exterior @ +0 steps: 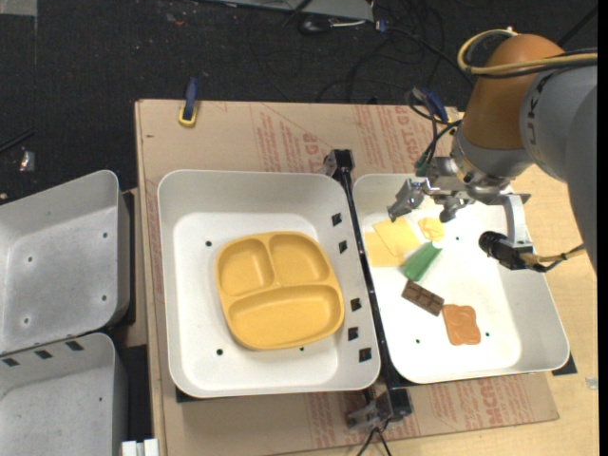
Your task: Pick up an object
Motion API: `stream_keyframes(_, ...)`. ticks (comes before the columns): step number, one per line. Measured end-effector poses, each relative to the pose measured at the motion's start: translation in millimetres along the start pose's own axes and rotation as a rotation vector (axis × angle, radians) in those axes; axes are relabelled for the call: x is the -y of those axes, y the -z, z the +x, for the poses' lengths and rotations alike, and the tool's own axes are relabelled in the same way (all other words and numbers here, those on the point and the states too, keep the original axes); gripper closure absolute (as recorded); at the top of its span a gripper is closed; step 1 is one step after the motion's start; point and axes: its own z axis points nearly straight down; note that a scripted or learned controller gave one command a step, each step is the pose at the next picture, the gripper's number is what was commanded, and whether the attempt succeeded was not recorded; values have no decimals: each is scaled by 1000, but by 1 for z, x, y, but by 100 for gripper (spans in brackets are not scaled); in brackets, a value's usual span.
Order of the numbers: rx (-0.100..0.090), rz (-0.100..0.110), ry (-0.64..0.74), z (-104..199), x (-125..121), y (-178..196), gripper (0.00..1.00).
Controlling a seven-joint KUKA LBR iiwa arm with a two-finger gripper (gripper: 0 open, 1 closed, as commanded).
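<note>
Camera view: yellow block (392, 241) just below gripper (429, 203).

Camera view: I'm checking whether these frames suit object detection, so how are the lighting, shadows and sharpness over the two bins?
Camera view: even, bright light; the white right bin looks nearly washed out, with soft shadows under the small flat pieces; the yellow divided plastic tray is sharp; the floor beyond the bench is dark.
</note>
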Motion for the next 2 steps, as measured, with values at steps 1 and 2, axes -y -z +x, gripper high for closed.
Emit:
stream_keyframes(1, 0, 2, -3, 7, 8, -51, 0)
stream_keyframes(2, 0, -2, -3, 8, 8, -78, 0)
